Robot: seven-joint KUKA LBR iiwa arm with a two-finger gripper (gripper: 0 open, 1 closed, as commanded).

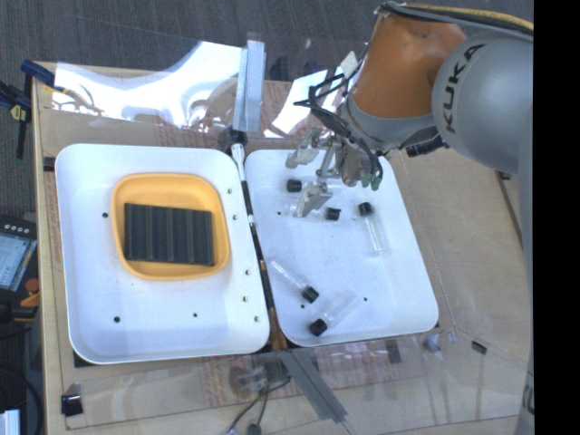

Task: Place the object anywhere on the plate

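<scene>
The hand [306, 178] is bare metal, its two slim grey fingers [298, 155] spread apart with nothing between them, hanging over the far part of the right bin [412, 275]. Above it bulges the arm [471, 80], smooth grey casing with a glossy orange band, cables looped at the wrist.

The right bin is a shallow white tray with rounded corners and a faintly speckled floor. On that floor lie several clear plastic tubes with black caps. One tube [372, 229] lies right of the hand, cap toward the far side. Another tube [294, 279] lies slantwise toward the bin's near left, and a third [328, 315] rests by the near edge. Two loose-looking black caps [294, 186] sit close by the hand's fingertips; whether tubes are attached to them I cannot tell.

Left of the right bin, touching it along a dark seam, is the left bin [82, 279], equally white and shallow. In it sits the plate [168, 193], a rounded-square yellow dish with a thick rim and a dark ribbed panel in its well. Both bins rest on a pale wooden counter [453, 216].
</scene>
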